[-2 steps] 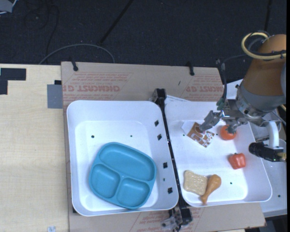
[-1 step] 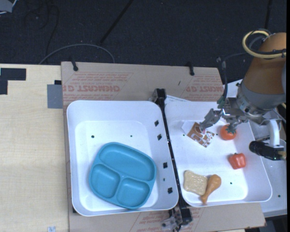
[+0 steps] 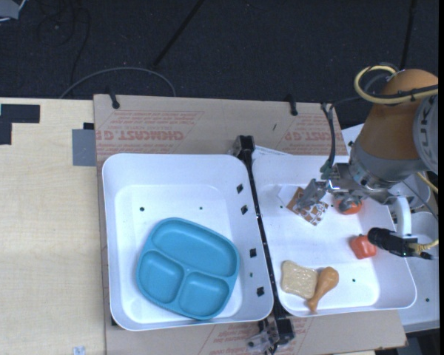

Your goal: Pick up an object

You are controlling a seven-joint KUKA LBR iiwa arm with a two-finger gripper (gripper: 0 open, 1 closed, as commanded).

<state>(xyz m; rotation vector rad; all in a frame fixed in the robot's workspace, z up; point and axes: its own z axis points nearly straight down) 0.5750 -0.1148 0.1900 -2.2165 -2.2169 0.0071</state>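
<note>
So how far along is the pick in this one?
Done: the arm has reached into the right bin, its gripper sitting low over a small brown packet. In hand: nothing clearly lifted; whether the packet is gripped is not visible. Left: secure and raise an object. The drumstick, tan slice and red piece lie untouched, as does the blue tray.

the end effector (image 3: 316,195) fingers blur into the small brown item (image 3: 308,204); grip state indeterminate. the arm (image 3: 399,128) is cut off at the right edge.
</note>
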